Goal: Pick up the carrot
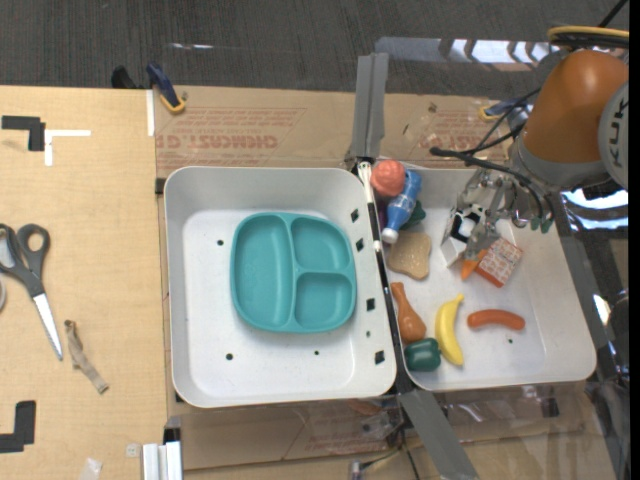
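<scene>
An orange tapered carrot (405,310) lies by the left wall of the right bin (560,358), narrow end pointing to the back. My gripper (478,240) hangs over the middle of that bin, to the right of the carrot and well apart from it. It points down beside an orange-red packet (499,263). A small orange tip (467,267) pokes out just under the gripper; what it belongs to is unclear.
Around the carrot lie a tan bread slice (410,256), a banana (450,330), a green pepper (422,354) and a red sausage (495,319). A blue bottle (400,208) and a pink ball (388,178) sit at the back. The left bin (190,298) holds a teal tray (294,272).
</scene>
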Action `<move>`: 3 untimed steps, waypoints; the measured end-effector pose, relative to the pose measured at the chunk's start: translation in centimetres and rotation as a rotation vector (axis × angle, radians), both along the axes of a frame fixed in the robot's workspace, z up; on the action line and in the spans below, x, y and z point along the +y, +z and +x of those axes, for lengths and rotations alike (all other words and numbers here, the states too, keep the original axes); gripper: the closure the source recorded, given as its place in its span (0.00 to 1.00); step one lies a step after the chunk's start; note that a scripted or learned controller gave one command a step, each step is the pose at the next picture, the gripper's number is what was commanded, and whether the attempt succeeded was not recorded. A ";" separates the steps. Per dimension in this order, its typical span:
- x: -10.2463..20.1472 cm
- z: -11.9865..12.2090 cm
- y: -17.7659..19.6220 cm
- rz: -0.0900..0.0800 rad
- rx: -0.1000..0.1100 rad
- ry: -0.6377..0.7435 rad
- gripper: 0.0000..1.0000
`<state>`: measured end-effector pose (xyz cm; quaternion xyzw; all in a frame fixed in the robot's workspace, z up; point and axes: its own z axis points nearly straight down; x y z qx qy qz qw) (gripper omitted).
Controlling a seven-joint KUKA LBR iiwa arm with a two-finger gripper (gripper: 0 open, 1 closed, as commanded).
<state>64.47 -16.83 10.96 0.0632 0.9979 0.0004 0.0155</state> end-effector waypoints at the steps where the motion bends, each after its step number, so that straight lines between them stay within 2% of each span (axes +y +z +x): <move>1: 4.5 -5.9 0.1 -0.002 -0.016 -0.150 0.00; 2: -0.1 -2.1 0.0 0.007 -0.007 -0.330 0.00; 3: -1.3 -0.6 0.0 0.009 -0.004 -0.385 0.00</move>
